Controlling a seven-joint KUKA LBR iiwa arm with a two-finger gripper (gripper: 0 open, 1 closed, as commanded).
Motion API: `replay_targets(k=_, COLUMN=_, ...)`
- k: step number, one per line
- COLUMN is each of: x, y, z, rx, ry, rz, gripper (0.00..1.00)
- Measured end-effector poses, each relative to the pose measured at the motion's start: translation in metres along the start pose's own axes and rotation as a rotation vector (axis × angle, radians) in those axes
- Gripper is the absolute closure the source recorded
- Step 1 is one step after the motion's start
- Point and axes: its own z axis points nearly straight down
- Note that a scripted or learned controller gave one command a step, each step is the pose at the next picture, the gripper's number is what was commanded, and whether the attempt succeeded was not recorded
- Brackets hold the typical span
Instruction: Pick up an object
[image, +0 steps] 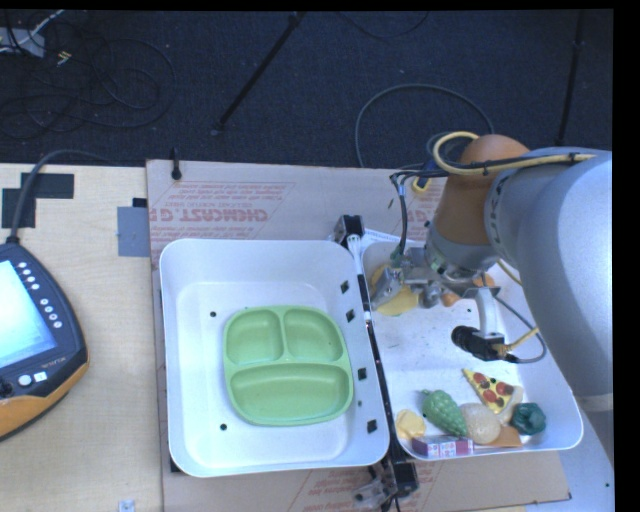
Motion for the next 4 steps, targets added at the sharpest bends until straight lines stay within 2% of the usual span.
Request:
replay_targets(k=1, x=0.028, y=0.002, z=-0.108, rx=-0.013, ry=0.000, rz=-0.002, gripper=0.00)
replay_targets(k=2, x=-0.011, y=-0.003, z=-0.009, rx=0.000, ry=-0.002, rz=0.002, gripper=0.00)
replay_targets(k=3, x=-0.011, y=-0.003, z=-0.022, rx=0.001, ry=0.000, rz=0.001, gripper=1.00)
replay_targets(k=4, x=0.042, y=-0.020, z=-0.106, rx=-0.009, ry=0.001, rz=-0.004, gripper=1.00)
